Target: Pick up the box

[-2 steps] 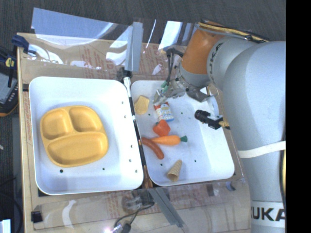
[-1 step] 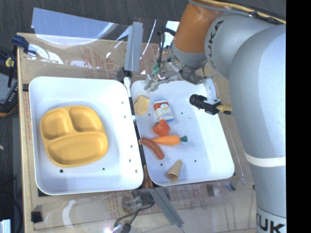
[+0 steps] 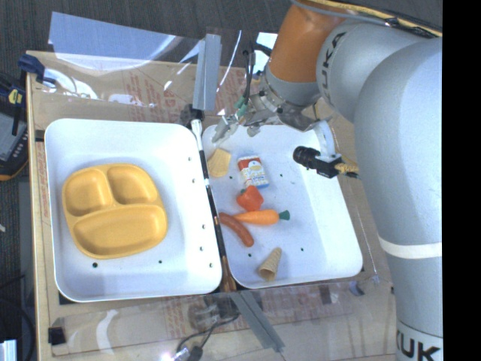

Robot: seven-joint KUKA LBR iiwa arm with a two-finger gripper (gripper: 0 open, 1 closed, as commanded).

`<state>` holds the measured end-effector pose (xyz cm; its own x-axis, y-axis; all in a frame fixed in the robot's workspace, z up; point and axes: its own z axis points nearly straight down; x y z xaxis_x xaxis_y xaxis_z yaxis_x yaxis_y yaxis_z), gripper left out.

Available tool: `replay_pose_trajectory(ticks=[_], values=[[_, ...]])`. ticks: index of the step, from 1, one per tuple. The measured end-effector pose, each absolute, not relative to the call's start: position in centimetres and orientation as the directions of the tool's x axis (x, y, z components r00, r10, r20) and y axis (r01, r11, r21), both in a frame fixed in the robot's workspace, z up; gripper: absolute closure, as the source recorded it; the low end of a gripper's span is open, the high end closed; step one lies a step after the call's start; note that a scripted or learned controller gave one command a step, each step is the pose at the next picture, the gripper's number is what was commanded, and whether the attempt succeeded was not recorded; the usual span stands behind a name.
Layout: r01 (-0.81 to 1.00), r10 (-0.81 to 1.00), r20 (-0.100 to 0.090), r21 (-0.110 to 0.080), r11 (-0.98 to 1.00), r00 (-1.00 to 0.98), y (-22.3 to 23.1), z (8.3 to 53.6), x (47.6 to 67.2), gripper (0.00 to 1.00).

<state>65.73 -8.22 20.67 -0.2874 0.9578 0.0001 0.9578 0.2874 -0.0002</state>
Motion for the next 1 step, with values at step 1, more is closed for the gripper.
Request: replay_pose_trajectory(ticks=[1], values=[[0.959, 0.959, 0.0, -0.003, 0.283, -0.283, -13.5, 15.17, 64.71, 0.0]])
